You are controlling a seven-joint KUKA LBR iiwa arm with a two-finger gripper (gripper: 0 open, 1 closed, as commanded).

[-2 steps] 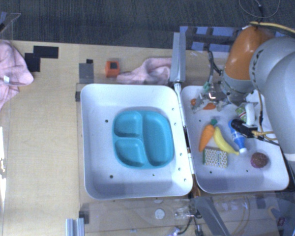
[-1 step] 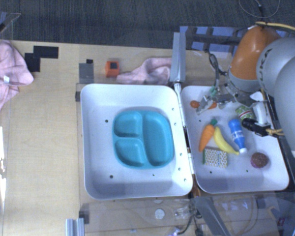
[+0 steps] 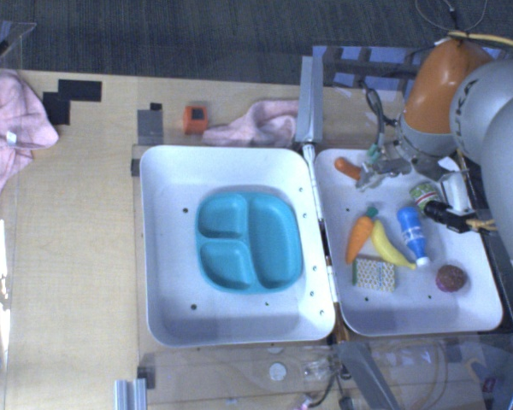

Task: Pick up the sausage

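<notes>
We see the sausage at the right bin's far-left corner, touching the gripper whose state we can't tell; likely a light, smooth, slippery toy, so we'd pinch across its middle.

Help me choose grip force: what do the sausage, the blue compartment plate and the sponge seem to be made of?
Sausage: probably toy plastic, smooth and evenly orange-red. Blue compartment plate: likely moulded plastic, uniform colour with soft highlights and rounded walls. Sponge: looks like soft foam or scrubbing fabric, matte and speckled. All judged from appearance only.
</notes>
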